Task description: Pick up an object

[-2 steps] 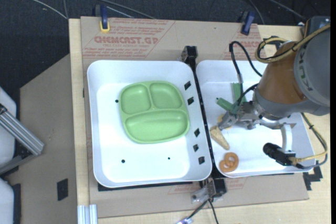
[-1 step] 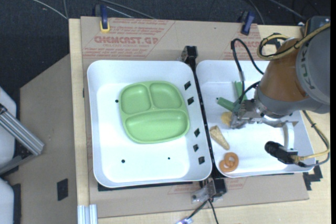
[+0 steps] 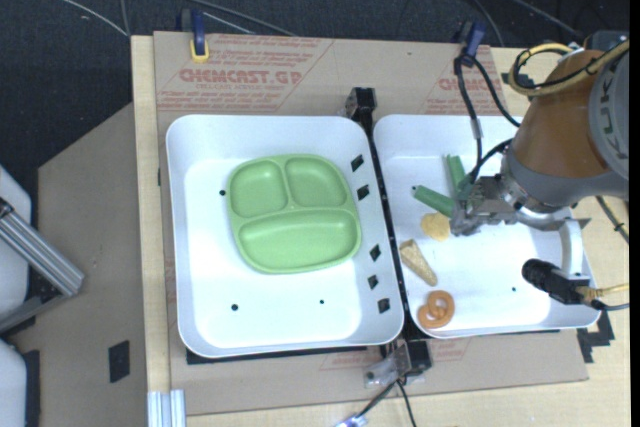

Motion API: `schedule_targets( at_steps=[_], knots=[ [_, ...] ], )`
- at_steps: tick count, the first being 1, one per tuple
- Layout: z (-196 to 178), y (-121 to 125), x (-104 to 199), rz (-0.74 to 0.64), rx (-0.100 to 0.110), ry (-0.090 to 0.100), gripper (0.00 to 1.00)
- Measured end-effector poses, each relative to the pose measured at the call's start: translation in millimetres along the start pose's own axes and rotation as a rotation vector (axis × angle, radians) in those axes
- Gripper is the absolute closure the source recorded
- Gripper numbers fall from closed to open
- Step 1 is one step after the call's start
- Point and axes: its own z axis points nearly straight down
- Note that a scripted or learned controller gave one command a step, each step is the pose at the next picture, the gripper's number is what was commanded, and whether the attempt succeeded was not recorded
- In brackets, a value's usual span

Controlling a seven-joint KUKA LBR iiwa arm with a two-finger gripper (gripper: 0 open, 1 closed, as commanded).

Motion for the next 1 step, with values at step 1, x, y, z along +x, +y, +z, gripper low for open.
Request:
schedule_targets(
  at_steps=[1],
  knots=[
    [-43.1, -0.8, -1.7, 0.000, 0.000, -0.001, 1.00]
  ],
)
